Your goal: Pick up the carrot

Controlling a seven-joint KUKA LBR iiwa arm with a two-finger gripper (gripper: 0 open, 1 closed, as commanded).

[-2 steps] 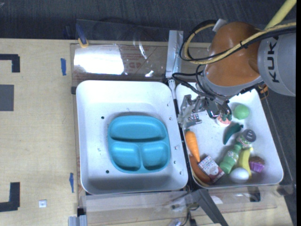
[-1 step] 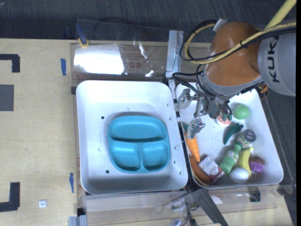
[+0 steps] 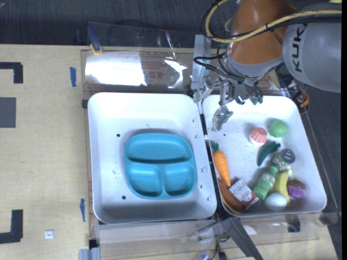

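We look down on a pale wooden desk (image 3: 43,161) marked with black corner brackets and bits of blue tape, bearing 2 shallow white bins side by side. The left bin (image 3: 103,112) holds a blue divided tray (image 3: 160,164) with 3 compartments. The right bin (image 3: 309,145) holds the carrot (image 3: 221,167), lying lengthwise along its left wall, tip toward the back, just above a small red-and-white packet (image 3: 242,191). Further right sit a green ball (image 3: 278,128), a pink shell-like piece (image 3: 258,135), a green bottle (image 3: 265,181), a yellow item (image 3: 282,181) and a white egg (image 3: 276,200). The pincer (image 3: 221,115) hangs over the bin's back-left corner, well apart from the carrot; its fingers hold nothing, though we cannot tell how wide they stand.
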